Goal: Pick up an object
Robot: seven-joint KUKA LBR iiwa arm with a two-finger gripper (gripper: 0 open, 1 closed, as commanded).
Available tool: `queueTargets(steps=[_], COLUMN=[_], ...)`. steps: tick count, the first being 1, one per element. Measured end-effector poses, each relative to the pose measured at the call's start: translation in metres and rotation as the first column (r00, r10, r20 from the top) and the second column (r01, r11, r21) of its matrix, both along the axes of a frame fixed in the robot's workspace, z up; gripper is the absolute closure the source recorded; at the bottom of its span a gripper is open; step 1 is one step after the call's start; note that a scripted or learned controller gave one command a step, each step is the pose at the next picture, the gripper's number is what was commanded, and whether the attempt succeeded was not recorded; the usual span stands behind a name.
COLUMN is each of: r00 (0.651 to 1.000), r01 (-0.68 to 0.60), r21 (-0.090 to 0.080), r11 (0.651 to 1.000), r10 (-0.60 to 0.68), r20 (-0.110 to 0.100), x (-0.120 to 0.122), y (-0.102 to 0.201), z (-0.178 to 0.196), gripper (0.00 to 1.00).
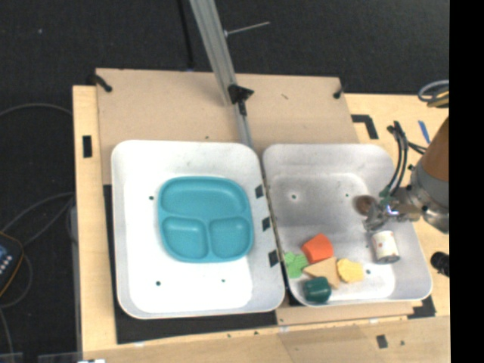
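My gripper (376,212) hangs low over the right side of the right bin (318,165), with the grey arm coming in from the right edge. A white cylinder (385,246) lies just below it, near the bin's right wall. Clustered at the bin's front are an orange block (318,246), a light green piece (294,263), a tan wedge (321,269), a yellow piece (349,271) and a dark green piece (317,288). A small brownish shape (364,203) sits at the gripper's left; I cannot make out what it is.
The left bin (136,278) holds a teal divided plate (204,218) in its middle. A slanted metal pole (215,44) rises behind the bins. Cables (397,153) hang by the arm near the right bin's far right corner.
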State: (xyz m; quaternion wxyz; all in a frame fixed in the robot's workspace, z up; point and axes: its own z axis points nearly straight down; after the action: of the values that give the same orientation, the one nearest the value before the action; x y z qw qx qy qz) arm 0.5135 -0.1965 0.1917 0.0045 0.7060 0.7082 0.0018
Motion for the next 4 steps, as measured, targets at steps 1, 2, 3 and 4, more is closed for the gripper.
queueTargets(steps=[1, 2, 3, 4], r00=[1.0, 1.0, 1.0, 1.0], r01=[0.0, -0.005, -0.005, -0.005], r21=[0.002, 0.005, 0.005, 0.005], r11=[1.0, 1.0, 1.0, 1.0], r10=[0.0, 0.005, 0.005, 0.005], r20=[-0.005, -0.004, -0.005, -0.006], x=[0.001, 0.019, 0.026, 0.035], y=[-0.001, 0.053, 0.104, 0.151], z=[0.014, 0.03, 0.039, 0.046], gripper=[1.0, 1.0, 1.0, 1.0])
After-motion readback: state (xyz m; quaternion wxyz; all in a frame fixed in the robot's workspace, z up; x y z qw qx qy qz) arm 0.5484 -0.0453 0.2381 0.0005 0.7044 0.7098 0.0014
